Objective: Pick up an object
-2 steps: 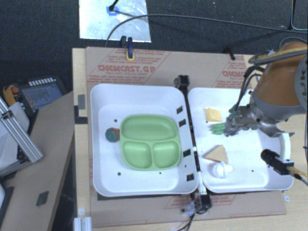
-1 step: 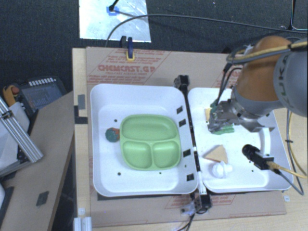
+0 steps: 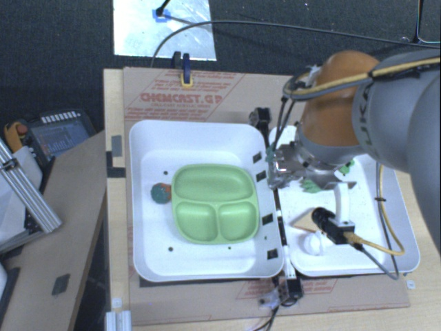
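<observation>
Aluminium rail (image 3: 27,192) and a black box with a little display (image 3: 58,136) sit way off on the left on a tan side surface. Next comes the desk (image 3: 114,212), with a brown sheet printed CHEMCAST (image 3: 182,96) under both bins. The left bin (image 3: 148,133) has a small teal ball (image 3: 161,193) just beside the left edge of a pale green divided plate (image 3: 213,202), which lies flat and takes up the middle. The claw (image 3: 279,171) is down at the wall between the two bins, on the right bin's side. Honestly I can't tell if it's open or closed, or if it has hold of anything. The grey arm (image 3: 403,109) comes in from the right, bent over the right bin (image 3: 396,243) with its orange band (image 3: 337,102) facing up. Underneath it there's a green thing (image 3: 320,183) partly hidden near the claw, then a thin tan stick (image 3: 301,219) and a small white lump (image 3: 313,245) nearer the front. Behind the desk it's dark carpet-like floor (image 3: 55,40) with a shiny silver sheet (image 3: 165,19).
</observation>
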Available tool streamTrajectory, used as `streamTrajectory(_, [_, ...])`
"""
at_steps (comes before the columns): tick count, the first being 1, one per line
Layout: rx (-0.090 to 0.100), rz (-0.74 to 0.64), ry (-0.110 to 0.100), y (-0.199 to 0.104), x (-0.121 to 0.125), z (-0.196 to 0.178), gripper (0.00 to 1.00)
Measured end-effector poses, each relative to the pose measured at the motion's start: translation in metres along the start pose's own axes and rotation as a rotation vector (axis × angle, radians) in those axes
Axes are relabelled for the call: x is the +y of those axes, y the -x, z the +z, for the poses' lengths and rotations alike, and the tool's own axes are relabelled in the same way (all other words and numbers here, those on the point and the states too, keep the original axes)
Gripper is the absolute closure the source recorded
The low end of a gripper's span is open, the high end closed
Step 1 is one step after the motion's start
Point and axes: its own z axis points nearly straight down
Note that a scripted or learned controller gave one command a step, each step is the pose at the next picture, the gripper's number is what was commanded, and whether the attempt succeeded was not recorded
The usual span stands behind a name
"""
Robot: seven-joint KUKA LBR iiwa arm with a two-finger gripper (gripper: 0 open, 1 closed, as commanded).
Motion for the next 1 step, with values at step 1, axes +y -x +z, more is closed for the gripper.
streamTrajectory(1, [0.000,0.001,0.002,-0.0557,0.0108,-0.0052,1.00])
